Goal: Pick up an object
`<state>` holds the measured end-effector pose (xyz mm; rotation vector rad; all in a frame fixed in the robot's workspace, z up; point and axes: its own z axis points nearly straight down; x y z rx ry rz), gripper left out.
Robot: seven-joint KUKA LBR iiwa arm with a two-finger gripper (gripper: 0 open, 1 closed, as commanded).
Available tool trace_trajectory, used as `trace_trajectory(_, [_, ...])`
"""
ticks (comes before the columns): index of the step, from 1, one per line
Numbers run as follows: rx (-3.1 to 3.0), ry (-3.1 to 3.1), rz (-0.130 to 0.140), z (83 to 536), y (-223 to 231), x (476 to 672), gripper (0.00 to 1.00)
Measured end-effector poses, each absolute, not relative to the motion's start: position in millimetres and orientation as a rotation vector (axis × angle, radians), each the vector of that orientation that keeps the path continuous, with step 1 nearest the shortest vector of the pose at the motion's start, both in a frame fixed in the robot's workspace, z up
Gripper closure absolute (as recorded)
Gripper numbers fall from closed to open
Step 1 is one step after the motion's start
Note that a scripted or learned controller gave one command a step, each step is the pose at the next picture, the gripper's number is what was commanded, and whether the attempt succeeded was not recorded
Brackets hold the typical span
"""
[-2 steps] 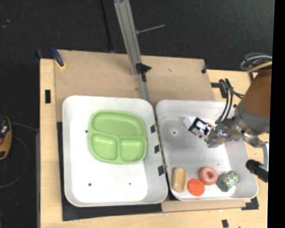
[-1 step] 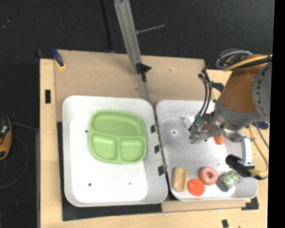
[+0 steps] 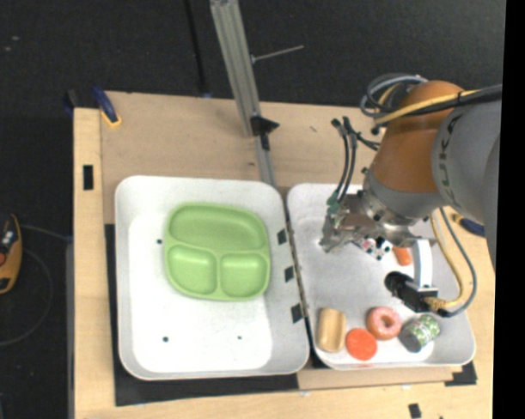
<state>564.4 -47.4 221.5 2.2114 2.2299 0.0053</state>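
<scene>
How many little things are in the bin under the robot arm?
4 that I can see, in the right bin, along its near edge: a tan roll, an orange ball, a pink donut, a green can. The arm may hide more.

Diffuse overhead light is illuminating the bench evenly. The white bins (image 3: 137,346) are reflecting brightly, nearly washing out. The surrounding floor (image 3: 45,33) is staying dark. Shadows are showing soft and short. Overall sharpness is low; fine detail is appearing slightly blurred.

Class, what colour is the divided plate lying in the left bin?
Light green; the divided plate shows clearly in the camera view.
</scene>
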Motion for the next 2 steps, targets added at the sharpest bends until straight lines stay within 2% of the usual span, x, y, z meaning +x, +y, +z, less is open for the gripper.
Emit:
trace_trajectory(1, [2.212,2.230,0.005,236,5,575.4,1.00])
trace_trajectory(2, [2.213,2.230,0.003,228,61,586.7,1.00])
